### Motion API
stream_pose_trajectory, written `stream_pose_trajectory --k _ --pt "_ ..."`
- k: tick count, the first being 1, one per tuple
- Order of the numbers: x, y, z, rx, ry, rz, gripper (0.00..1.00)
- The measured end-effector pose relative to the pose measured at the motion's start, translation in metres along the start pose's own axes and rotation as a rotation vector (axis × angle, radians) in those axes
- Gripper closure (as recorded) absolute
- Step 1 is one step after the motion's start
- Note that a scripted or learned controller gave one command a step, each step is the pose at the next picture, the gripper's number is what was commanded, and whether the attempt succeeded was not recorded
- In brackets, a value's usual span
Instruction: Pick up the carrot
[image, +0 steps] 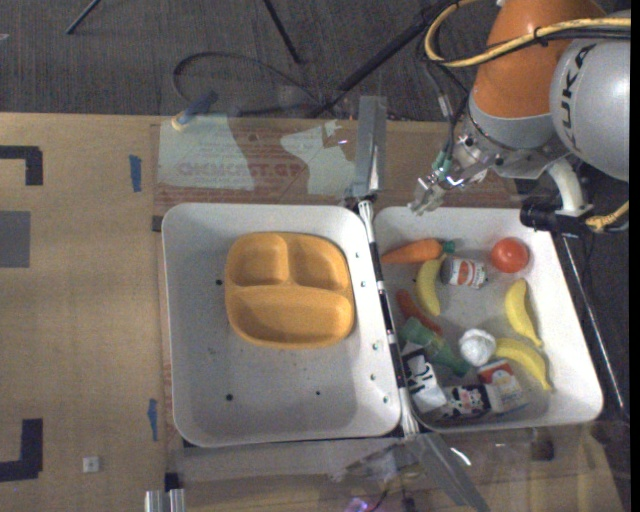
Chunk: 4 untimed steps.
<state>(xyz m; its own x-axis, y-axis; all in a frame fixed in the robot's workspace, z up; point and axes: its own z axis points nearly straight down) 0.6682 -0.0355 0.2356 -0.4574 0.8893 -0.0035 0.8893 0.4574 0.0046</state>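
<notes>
A tan bench is seen from above, marked with black corner tape and short blue tape strips. Beyond its far edge lies dark carpet, crossed by black cables and tripod legs. A clear plastic sheet is laid on the bench at the far side of the bins.

Two white bins are set side by side, touching along a shared edge. In the left bin one orange divided plate is placed, with three compartments, a little toward the far side.

In the right bin several things are counted. One carrot lies at the bin's far left, pointing left, with its green top to the right. Three bananas are present: one just near of the carrot, and two more at the right side. One small jar lies between the carrot and one red tomato. One red pepper and one green item lie along the left wall. One white ball is seen near the middle. Two cartons are found at the near edge, one black and white, one with a red end.

The gripper is held over the right bin's far left rim, just beyond the carrot and apart from it. Nothing is seen between its fingers; whether they are wide or narrow cannot be told at this size
</notes>
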Motion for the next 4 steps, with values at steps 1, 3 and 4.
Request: stream_pose_trajectory --k 1,3,4 --pt "-0.001 -0.047 -0.089 -0.002 -0.002 -0.327 1.0" --pt "-0.096 -0.213 -0.107 0.0 0.003 -1.114 1.0" --pt "-0.104 -0.21 -0.197 -0.001 -0.003 -1.037 1.0"
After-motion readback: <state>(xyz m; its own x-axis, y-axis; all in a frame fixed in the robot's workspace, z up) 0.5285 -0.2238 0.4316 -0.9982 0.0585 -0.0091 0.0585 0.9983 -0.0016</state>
